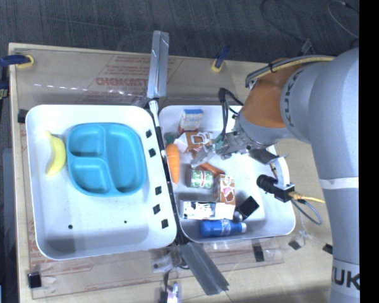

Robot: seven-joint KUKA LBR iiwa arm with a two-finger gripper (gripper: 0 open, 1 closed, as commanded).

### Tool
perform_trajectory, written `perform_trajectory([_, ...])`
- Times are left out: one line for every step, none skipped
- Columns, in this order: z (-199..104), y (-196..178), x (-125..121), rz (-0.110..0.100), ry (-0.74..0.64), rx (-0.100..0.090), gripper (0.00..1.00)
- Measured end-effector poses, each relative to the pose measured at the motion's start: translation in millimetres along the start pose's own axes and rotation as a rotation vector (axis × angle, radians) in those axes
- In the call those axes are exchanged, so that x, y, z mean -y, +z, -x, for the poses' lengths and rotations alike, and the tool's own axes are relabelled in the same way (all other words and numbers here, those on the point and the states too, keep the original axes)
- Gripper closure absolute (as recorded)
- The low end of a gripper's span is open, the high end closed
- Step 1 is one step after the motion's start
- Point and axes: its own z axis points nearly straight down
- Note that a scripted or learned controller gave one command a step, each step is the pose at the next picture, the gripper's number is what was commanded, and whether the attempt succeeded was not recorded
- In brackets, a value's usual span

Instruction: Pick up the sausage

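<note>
Jaws [216, 148] hover just above the sausage [210, 168].

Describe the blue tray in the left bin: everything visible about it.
The blue tray is a light-blue, plastic-looking compartment plate with rounded corners. It has three sections: one wide one across the top and two smaller ones below. All three look bare. It lies flat on the floor of the left bin, in the upper middle part, turned slightly askew. A yellow banana lies just off its left edge, very close; whether they touch is unclear.
</note>
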Motion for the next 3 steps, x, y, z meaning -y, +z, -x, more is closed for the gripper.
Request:
perform_trajectory([-21, 22, -11, 0.002, -0.178, 0.0, 0.0])
perform_trajectory([-21, 12, -11, 0.0, -0.182, 0.0, 1.0])
perform_trajectory([-105, -159, -23, 0.003, -0.246, 0.0, 1.0])
